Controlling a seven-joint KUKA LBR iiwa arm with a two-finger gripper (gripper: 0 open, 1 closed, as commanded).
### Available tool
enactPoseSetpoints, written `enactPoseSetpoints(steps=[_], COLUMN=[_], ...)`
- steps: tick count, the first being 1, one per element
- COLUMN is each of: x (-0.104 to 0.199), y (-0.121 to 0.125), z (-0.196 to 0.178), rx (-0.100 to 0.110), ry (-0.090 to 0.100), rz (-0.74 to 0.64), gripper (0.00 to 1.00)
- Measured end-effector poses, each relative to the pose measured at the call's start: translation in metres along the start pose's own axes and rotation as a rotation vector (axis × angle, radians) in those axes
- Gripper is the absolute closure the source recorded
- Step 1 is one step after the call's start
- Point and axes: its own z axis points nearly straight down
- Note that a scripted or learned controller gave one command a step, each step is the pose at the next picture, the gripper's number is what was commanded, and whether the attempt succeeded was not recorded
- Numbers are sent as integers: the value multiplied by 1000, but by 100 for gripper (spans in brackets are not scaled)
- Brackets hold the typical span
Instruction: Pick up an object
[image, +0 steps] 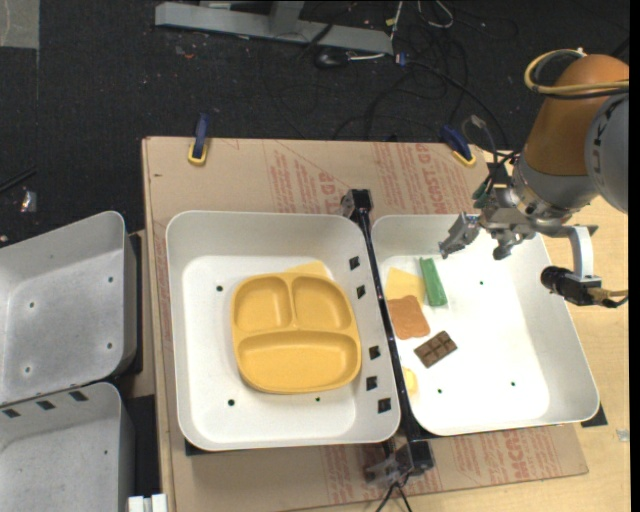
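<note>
Clearly, the pick had not yet happened at this moment. The claw (478, 232) hung over the far part of the right bin (560, 400), with the grey arm (570, 130) and its orange band reaching in from the right. Its fingers appeared spread apart with nothing between them, though at this slant I could only judge that roughly. No object was lifted; all of them lay flat on the bin floor.

The candidates sat in a cluster along the right bin's left side. A green bar (433, 283) lay nearest the claw, just below and to the left of it, lengthwise along the bin. Beside it sat a pale yellow slice (402, 281), and touching that slice's near edge was an orange-brown piece (409, 318). A dark brown chocolate block (435, 349) lay a little nearer the camera, apart from the rest. A small yellow bit (409, 380) peeked out at the divider.

The left bin (190, 330) held a yellow divided tray (297, 333) with 3 compartments, resting on what looked like a pale yellow sheet at its far edge. Both bins sat on the cardboard-covered table (250, 165).

So the whole task remained: the claw had to travel over 1 of the pieces, most likely the green bar given how near it was, descend, close on it, and raise it.
</note>
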Motion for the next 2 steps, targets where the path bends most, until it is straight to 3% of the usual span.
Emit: enactPoseSetpoints(steps=[1,2], x=[0,-7], y=[3,9], z=[-8,41], rx=[-14,-11], ry=[-2,-3], rz=[-3,0], gripper=[0,0])
